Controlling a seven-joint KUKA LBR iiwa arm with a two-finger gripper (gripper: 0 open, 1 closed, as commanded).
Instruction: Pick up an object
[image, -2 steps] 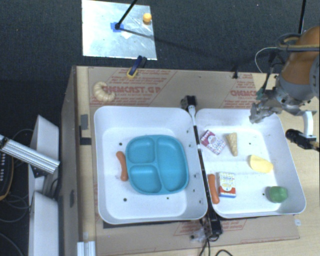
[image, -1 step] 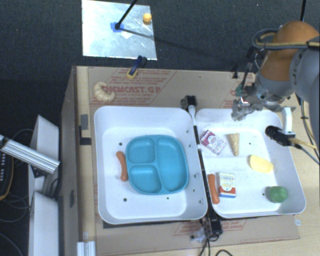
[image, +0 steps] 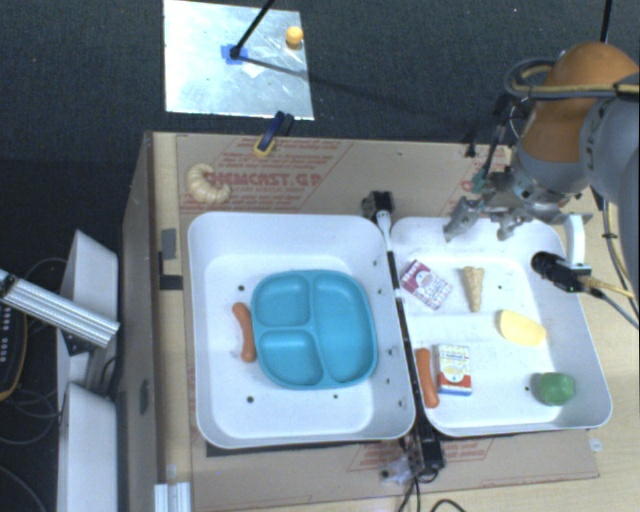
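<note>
Tool (image: 481, 222) with fingers spread, holding nothing, above far rim of right bin (image: 590, 340), cone (image: 473, 286), lemon (image: 521, 328), lime (image: 552, 388) below, blue plate (image: 312, 328) in left bin (image: 215, 300).

Worktop (image: 300, 175) is printed cardboard. At 12 o'clock, past its far edge: shiny metal sheet (image: 238, 62) with small orange ball (image: 294, 37) on it. Yellow-blue clip (image: 272, 133) just below sheet. Coiled beige piece (image: 207, 183) at 10 o'clock. Aluminium rail (image: 55, 308) at 9 o'clock.
</note>
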